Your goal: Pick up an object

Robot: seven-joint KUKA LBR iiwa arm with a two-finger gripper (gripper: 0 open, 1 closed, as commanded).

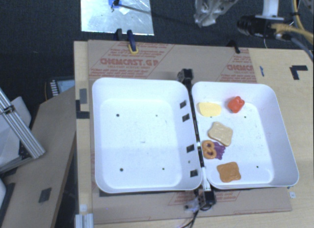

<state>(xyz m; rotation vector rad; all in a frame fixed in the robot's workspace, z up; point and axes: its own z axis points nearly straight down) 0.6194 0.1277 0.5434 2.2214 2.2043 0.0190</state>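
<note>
The right bin point(274, 124) holds several small food-like items along its left side: a yellow piece point(209, 109), a red piece point(235, 104), a tan slice point(220, 133), an orange pretzel on a purple piece point(211, 150) and a brown square point(228, 171). My gripper point(209, 13) hangs high above the bench's far edge, well back from the bins, with nothing seen between its fingers. Its fingers point down and blur together.
The left bin point(103, 138) stands beside the right one, joined by a black clamp strip point(192, 124). A shiny metal sheet point(117, 6) lies at the back left. Aluminium framing point(17, 124) stands at the left edge. Cables point(289, 30) hang at the top right.
</note>
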